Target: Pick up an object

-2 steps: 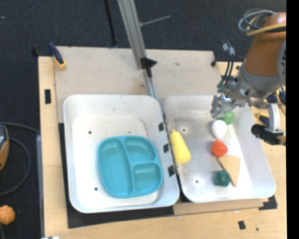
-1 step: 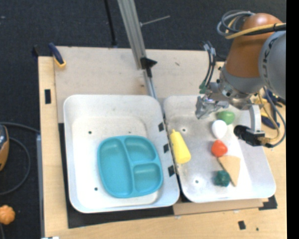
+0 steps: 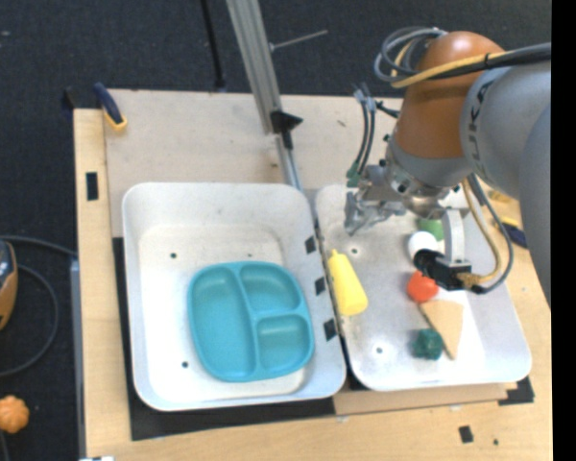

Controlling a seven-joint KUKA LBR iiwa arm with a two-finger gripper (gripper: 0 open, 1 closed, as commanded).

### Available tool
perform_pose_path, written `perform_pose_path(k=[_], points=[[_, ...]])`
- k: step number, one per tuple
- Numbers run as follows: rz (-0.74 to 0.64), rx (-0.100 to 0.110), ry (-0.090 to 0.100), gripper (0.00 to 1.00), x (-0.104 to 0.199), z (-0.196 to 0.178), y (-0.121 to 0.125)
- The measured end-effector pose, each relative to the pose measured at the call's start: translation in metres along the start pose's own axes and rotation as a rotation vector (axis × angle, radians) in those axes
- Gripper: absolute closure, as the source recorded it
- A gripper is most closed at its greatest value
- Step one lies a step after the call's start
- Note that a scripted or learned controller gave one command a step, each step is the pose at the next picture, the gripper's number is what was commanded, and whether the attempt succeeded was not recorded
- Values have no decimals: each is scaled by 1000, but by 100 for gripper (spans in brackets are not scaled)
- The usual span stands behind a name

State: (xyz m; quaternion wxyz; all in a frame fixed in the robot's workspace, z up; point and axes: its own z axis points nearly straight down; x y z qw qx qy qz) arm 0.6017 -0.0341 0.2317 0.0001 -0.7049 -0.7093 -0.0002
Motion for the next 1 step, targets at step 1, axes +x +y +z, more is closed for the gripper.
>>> perform_pose_path(k=[1], points=[[-1,-1,0,100,54,5,10]])
